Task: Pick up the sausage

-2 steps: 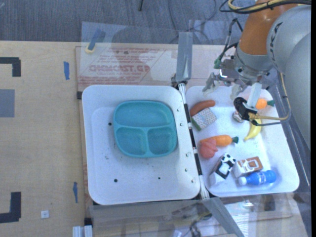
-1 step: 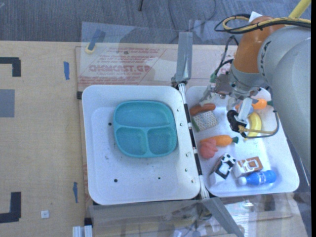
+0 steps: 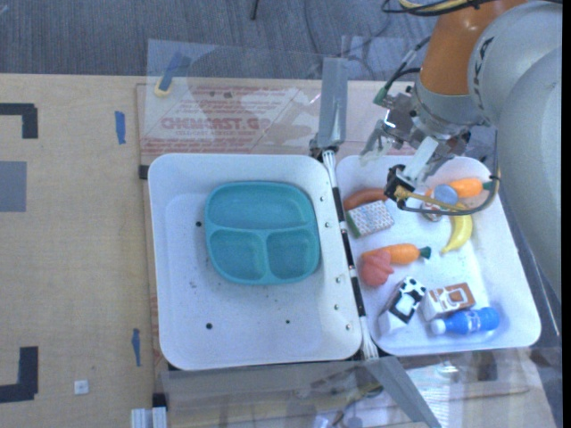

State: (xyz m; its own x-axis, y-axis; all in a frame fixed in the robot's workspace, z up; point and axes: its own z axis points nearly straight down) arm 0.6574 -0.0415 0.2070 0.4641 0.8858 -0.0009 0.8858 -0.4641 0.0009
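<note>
The sausage (image 3: 361,198) is a short reddish-brown piece lying at the upper left of the right bin (image 3: 522,283), close to the wall between the bins. A white patterned block (image 3: 372,218) lies against its lower side. My gripper (image 3: 386,144) hangs over the right bin's far left corner, up and to the right of the sausage and apart from it. Nothing shows between its fingers.
Also in the right bin are a carrot (image 3: 403,254), a red piece (image 3: 373,271), a banana (image 3: 459,231), an orange and blue item (image 3: 457,188), two small cartons (image 3: 406,300) (image 3: 451,298) and a blue bottle (image 3: 469,321). The left bin (image 3: 178,310) holds a teal divided plate (image 3: 262,232).
</note>
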